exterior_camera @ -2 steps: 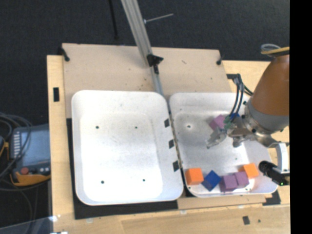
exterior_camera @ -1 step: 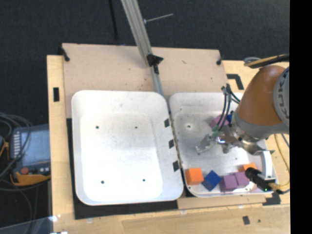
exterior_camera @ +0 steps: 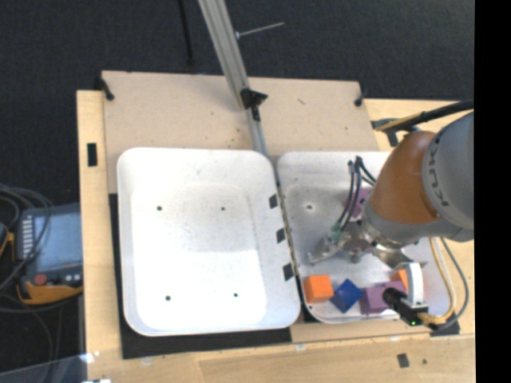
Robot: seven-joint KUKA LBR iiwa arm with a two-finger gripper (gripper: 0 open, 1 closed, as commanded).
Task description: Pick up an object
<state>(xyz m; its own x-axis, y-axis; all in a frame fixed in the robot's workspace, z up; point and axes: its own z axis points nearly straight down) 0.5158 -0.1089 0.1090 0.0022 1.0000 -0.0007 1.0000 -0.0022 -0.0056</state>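
Observation:
My gripper (exterior_camera: 338, 248) hangs low over the middle of the right bin (exterior_camera: 307, 182), beneath the grey wrist and its orange band. Just in front of it, along the bin's near wall, lie an orange block (exterior_camera: 319, 287), a blue block (exterior_camera: 346, 295) and a purple block (exterior_camera: 373, 299) in a row. None of them is between the gripper's tips. A small orange piece (exterior_camera: 398, 278) peeks out beside the wrist on the right. A bit of a purple thing (exterior_camera: 362, 198) shows behind the arm, mostly hidden.
The left bin (exterior_camera: 144, 214) is a large white tray beside the right one. A slanted metal pole (exterior_camera: 227, 46) rises from the back between the bins. A pendant with cables (exterior_camera: 48, 250) sits at the far left.

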